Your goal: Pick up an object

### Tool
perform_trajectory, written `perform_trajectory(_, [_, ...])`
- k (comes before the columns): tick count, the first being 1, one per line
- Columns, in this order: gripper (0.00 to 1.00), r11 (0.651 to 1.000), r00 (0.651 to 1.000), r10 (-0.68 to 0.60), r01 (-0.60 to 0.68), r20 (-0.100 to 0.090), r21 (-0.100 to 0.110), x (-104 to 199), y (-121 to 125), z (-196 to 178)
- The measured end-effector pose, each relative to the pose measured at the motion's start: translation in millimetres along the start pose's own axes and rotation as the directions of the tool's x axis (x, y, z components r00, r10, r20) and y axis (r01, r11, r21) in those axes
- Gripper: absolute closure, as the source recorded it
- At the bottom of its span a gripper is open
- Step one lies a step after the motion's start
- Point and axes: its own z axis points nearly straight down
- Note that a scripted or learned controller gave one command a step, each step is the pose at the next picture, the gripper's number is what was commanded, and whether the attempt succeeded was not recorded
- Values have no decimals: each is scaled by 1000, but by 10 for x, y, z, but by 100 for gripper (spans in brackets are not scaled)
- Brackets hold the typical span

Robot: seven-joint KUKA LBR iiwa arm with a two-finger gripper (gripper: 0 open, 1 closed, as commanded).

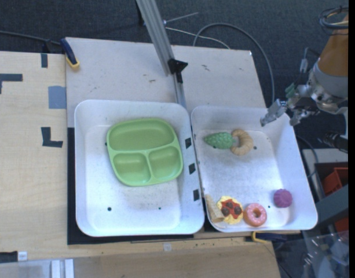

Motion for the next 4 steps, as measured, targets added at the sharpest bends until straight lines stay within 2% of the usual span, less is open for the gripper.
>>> perform_trajectory(1, [0,1000,1000,0,0,0,0,0,0,0])
perform_trajectory(2, [0,1000,1000,-1,1,-1,4,53,37,452])
perform_trajectory(3, [0,1000,1000,0,0,-1,6,24,31,1094])
perform_trajectory(4, [0,1000,1000,0,0,1,1,36,28,1435])
